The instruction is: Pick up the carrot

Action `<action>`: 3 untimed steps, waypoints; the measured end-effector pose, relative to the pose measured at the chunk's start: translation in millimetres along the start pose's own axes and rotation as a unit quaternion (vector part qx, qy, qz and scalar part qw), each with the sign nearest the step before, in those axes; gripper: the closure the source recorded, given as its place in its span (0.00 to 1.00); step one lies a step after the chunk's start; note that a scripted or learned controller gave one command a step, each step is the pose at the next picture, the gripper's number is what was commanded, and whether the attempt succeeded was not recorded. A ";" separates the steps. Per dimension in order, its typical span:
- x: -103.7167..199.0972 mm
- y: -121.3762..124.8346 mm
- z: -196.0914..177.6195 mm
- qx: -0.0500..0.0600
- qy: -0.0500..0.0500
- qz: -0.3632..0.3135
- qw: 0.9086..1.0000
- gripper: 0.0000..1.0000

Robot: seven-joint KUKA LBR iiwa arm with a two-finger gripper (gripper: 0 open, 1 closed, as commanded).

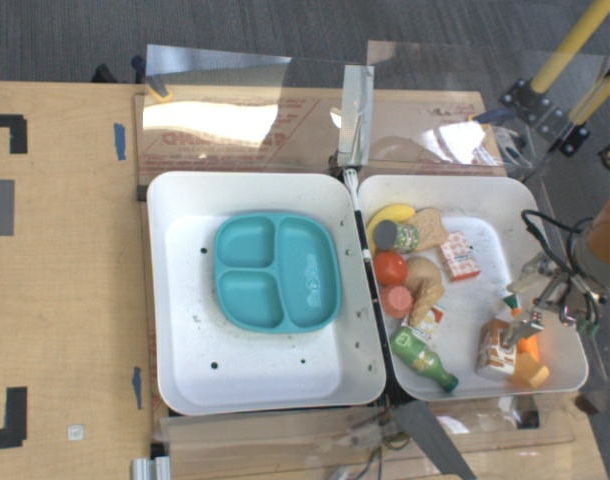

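- The carrot (528, 349), a small orange piece, is seen low in the right bin (485, 196), near that bin's right front corner.
- It is shown just beside a brown and white carton (496, 349) on its left; a yellow-orange wedge (531, 372) lies against its lower side, and the border between the two cannot be told with certainty.
- The gripper (538, 313) is placed directly above the carrot, at the bin's right wall. Nothing is seen between its fingers, and whether they are spread or closed cannot be told from this view.
- Black cables (545, 230) are looped from the wrist over the bin's right rim.
- Along the left side of the same bin a cluster is laid out: a yellow banana (390, 214) at the top, a grey round lid (385, 235) beneath it, a red tomato (390, 267), a pink cup (396, 300) and a tan potato (425, 273).
- A green bottle (422, 356) is laid slantwise at the front of this cluster.
- A red and white packet (459, 257) is set apart near the bin's middle.
- The left bin (175, 268) is occupied by a teal divided plate (278, 271) with three compartments, lying flat at its centre.
- Both bins are borne side by side on a cardboard-covered bench (55, 268).
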State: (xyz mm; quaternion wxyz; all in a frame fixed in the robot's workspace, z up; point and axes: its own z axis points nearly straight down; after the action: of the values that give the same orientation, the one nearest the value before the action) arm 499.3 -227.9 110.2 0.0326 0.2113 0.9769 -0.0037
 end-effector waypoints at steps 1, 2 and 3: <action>-6.1 6.5 1.2 0.005 0.010 0.028 1.000 0.00; -10.0 8.9 -12.5 0.003 0.006 0.027 1.000 1.00; 34.9 51.8 -98.3 0.003 0.027 0.045 0.999 1.00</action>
State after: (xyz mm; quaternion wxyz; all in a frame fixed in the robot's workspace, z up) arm 482.9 -164.2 206.4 0.0056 0.2550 0.9669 0.0004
